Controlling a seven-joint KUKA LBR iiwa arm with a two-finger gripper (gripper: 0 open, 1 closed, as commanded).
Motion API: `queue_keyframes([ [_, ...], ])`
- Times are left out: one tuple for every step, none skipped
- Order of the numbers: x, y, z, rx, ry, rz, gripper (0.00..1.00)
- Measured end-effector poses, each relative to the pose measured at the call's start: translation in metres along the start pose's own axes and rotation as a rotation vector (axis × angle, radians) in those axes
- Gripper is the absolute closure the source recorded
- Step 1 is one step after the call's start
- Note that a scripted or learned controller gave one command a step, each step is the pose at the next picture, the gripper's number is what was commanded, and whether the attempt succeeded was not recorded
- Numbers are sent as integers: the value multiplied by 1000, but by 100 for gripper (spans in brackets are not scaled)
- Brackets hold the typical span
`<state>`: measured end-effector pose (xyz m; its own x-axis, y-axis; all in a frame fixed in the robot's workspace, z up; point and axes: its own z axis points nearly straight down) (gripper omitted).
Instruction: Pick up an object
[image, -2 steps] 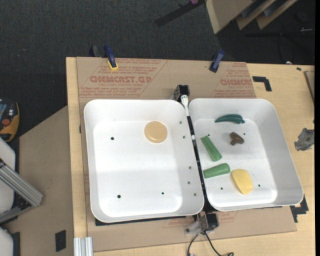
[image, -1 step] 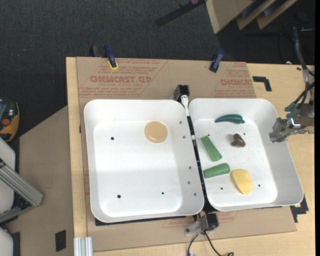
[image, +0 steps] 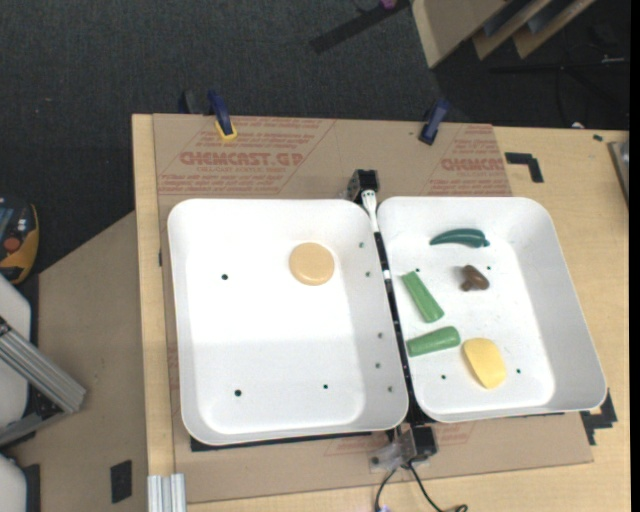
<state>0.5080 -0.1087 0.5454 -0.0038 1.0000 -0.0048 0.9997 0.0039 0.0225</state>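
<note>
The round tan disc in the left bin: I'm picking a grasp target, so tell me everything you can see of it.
The round tan disc is a flat, pale yellow-tan circle with a smooth, matte look and a slightly darker rim, perhaps plastic or foam. It lies flat on the floor of the left bin, in its upper right part, short of the wall shared with the other bin. Nothing touches it but the bin floor, and it looks whole.
</note>
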Motion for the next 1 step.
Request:
queue_keyframes([
  [23,50,12,17,3,0,100],
])
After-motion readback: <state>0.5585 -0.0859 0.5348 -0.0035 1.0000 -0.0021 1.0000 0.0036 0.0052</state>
